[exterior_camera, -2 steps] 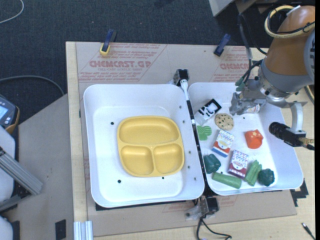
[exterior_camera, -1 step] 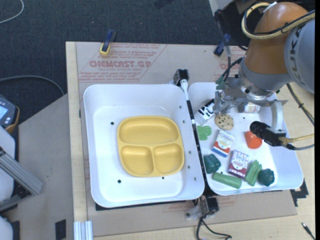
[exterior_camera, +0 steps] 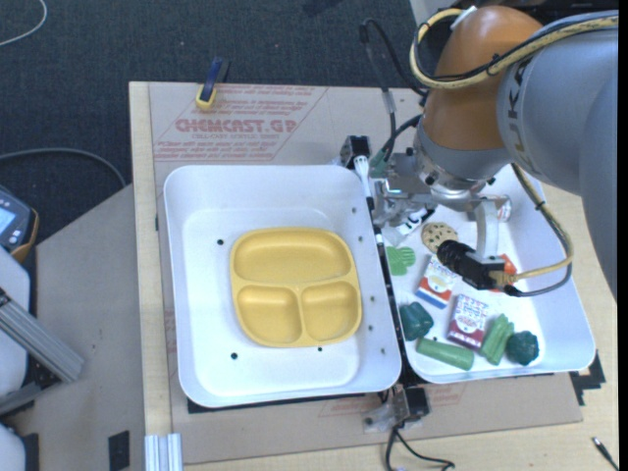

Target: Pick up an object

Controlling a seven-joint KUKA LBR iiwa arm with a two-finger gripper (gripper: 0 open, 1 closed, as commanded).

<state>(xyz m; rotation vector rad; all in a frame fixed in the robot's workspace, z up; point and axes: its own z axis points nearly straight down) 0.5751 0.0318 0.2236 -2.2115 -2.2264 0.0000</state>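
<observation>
Orange wrist band [exterior_camera: 481,62] looms over right bin's [exterior_camera: 574,307] far edge; gripper [exterior_camera: 412,207] state unclear.

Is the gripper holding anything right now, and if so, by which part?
Cannot be told. The gripper is low over the near-left corner of the right bin, its tip hidden among wrist hardware; no object shows between it. The toys lie loose.

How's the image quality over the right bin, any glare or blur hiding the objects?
Camera view: even lighting, soft glare on the orange band; the right bin objects look sharp enough, but the arm hides the bin's upper part and the gripper's fingertips.
</observation>
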